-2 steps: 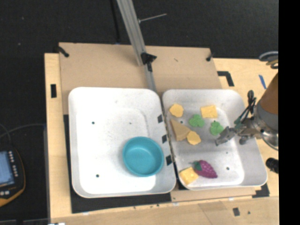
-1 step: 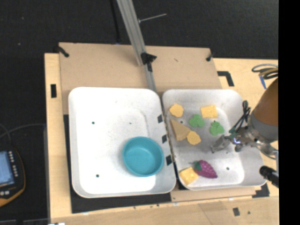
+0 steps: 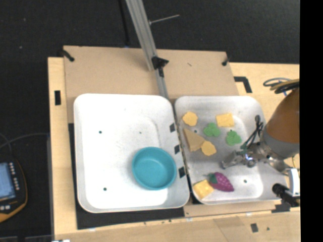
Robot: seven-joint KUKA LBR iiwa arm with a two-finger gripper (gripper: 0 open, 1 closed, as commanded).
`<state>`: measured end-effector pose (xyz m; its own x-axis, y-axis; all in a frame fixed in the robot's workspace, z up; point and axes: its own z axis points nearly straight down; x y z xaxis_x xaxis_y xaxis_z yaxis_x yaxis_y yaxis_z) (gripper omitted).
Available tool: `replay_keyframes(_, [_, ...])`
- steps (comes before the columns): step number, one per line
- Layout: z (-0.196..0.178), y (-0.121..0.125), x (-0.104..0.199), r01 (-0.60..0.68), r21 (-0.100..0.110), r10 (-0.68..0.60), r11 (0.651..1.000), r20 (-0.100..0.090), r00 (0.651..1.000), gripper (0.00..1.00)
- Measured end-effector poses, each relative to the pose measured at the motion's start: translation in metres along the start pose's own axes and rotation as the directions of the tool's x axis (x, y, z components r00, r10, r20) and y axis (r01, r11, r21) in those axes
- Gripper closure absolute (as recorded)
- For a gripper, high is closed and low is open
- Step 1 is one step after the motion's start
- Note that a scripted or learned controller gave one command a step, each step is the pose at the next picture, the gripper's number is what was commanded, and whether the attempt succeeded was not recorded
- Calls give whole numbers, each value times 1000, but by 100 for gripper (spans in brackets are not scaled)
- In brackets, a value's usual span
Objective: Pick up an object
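Gripper (image 3: 228, 161) state unclear, low in right bin (image 3: 252, 104), purple toy (image 3: 221, 181) just beside, near front rim.

A dark, nearly black floor (image 3: 60, 14) surrounds a pale tan wooden surface (image 3: 202, 74), lit evenly from above. A raised brown board (image 3: 111, 69) covers the surface's far part, with black brackets at its corners. A grey metal rail (image 3: 141, 24) slants in from the top. At the left edge sits a handheld control pendant (image 3: 7, 185) with its cable.
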<state>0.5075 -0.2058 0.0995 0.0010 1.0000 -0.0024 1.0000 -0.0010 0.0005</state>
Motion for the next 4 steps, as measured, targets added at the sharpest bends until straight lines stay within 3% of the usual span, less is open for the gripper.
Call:
replay_keyframes(1, [-12, 2, -1, -4, -6, 4, 1000, 0, 1000, 100])
replay_keyframes(3, [-126, 7, -12, 5, -9, -5, 1000, 2, 1000, 100])
replay_keyframes(4, [-135, 8, -13, 5, -3, -5, 1000, -1, 1000, 100])
